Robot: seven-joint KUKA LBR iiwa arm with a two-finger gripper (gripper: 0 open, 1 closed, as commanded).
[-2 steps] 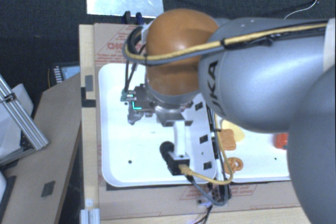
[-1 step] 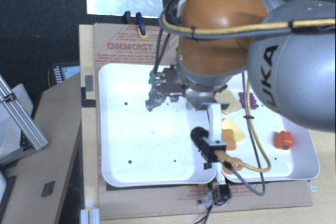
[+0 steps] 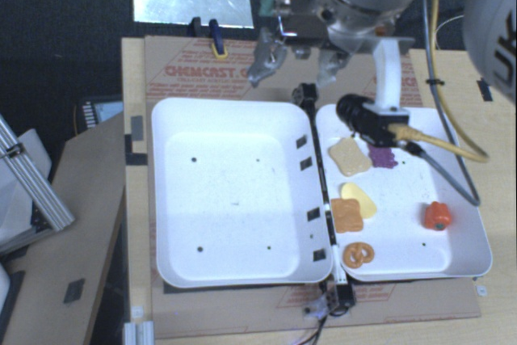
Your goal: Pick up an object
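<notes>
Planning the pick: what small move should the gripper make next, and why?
Probably lower the gripper towards the right white bin, since its open fingers hold nothing and hang above the bins' far edge, while the beige toast slice lies nearest in that bin.

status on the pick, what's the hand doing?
Hand open, holding nothing, up past the bins' far edge. Pretzel, bread slice, red pepper lying in right bin. Black cable crosses that bin.

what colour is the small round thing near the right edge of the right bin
Orange-red with a small green tip: the round item, clearest in the camera view, in the right bin.
</notes>
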